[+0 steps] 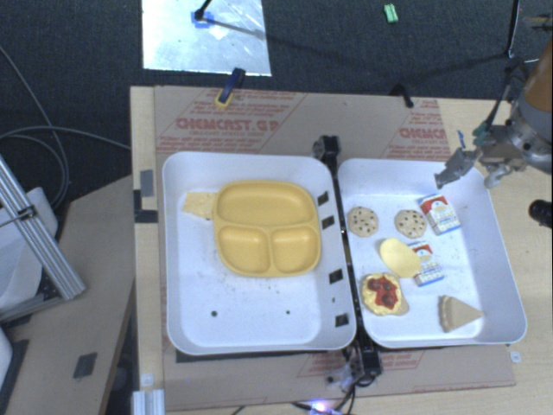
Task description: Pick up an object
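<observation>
Camera view looks down on 2 white bins side by side. The right bin holds the small things to pick from. 2 round cookies lie near its middle, close together but not touching. A little white and red carton lies just right of them. Below the cookies lies a flat yellow chip, and a second small carton touches its right edge. Lower down sits a small pizza with red sauce, and a pale wedge slice lies near the bin's bottom right corner.

The gripper hangs over the top right part of this bin, above the first carton. Its 2 fingers are spread apart, and nothing is between them.

The left bin holds a big yellow tray with 3 parts. A pale flat piece pokes out from under the tray's left edge.
</observation>
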`<state>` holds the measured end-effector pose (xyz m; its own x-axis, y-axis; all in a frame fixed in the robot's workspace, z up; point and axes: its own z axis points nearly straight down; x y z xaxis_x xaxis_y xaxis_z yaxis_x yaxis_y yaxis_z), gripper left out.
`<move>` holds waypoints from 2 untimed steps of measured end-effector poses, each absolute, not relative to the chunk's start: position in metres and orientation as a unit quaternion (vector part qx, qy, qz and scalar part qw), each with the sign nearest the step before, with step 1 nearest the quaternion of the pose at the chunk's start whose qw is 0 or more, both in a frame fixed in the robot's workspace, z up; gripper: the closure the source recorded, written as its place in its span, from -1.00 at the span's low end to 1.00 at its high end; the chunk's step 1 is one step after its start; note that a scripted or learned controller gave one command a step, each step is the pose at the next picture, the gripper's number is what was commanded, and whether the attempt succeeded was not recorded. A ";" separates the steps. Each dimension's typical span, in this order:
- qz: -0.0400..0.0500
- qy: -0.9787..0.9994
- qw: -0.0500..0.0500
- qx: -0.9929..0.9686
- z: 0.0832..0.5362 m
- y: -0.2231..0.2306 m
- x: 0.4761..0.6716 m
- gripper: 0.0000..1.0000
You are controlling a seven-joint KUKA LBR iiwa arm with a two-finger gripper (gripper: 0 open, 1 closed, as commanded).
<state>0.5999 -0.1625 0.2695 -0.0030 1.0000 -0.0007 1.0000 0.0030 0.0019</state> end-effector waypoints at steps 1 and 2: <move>-0.001 0.708 0.000 0.707 0.127 -0.196 0.641 -1.00; 0.000 0.709 -0.002 0.705 0.084 -0.205 0.669 -1.00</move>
<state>0.6694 -0.2054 0.0838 -0.0046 1.0000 0.0034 1.0000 0.0046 -0.0028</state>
